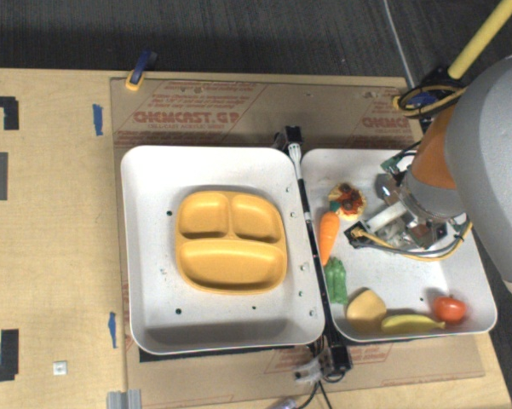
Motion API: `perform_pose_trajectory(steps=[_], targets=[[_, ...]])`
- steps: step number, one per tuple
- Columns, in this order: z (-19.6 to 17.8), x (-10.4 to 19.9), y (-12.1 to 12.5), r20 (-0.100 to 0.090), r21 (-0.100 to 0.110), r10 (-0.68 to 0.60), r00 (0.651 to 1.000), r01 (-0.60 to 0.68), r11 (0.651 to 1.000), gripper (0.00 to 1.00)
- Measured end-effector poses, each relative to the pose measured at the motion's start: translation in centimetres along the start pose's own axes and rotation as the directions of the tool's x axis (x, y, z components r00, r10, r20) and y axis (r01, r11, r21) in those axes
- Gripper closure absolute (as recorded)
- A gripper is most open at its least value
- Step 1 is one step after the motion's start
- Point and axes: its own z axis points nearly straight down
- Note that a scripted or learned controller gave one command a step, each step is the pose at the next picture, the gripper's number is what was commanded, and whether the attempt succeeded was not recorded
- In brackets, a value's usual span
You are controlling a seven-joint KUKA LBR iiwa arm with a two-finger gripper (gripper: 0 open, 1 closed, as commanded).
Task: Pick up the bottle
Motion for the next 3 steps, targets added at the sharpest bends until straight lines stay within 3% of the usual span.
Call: perform_pose_trajectory(steps=[1, 2, 3], targets=[[0.97, -7.51, -3.55, -0.005, -0.002, 0.046, 0.999, -0.046, 0.999, 1.00], [0.89, -7.16, -3.45, -0.014, -0.008, 0.043, 0.999, -0.043, 0.999, 0.00], [0.89, -7.16, -3.45, -0.014, -0.008, 0.043, 0.999, -0.043, 0.999, 0.00]])
